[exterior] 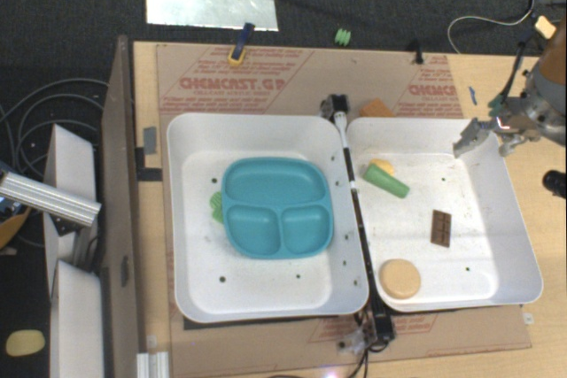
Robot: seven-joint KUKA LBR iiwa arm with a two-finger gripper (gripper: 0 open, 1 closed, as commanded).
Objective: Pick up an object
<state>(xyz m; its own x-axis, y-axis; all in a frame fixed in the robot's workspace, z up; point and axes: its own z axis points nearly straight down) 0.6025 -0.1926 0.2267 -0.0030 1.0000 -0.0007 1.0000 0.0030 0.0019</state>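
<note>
1. Step in hand, as I judge it: approach phase, pre-grasp. Nothing is lifted yet; all objs lie on the bin floors.
2. Gripper hangs over the upper-right rim of the right bin, at the end of the arm. Fingers look spread apart w/ nothing between them.
3. Landmark = the black divider where the two bins meet. All places below are rel. to it.
4. Candidate objs, all right of the divider:
   - green cylinder, just beside the divider, lying tilted, touching a small yellow piece at its upper end.
   - brown chocolate bar, further right, apart from the rest.
   - tan round disc, near the divider's lower end.
5. Left of the divider: teal divided plate in the left bin, w/ a green bit peeking out at its far edge.
6. Next move, my guess: the gripper needs to travel toward the divider and descend. Chocolate bar is nearest and isolated, so probably the cleanest pick; fingers should straddle its short width.
7. Risk: bar is flat, so fingers may slide over it. The cylinder gives more height to pinch, but the yellow piece crowds it.
</note>
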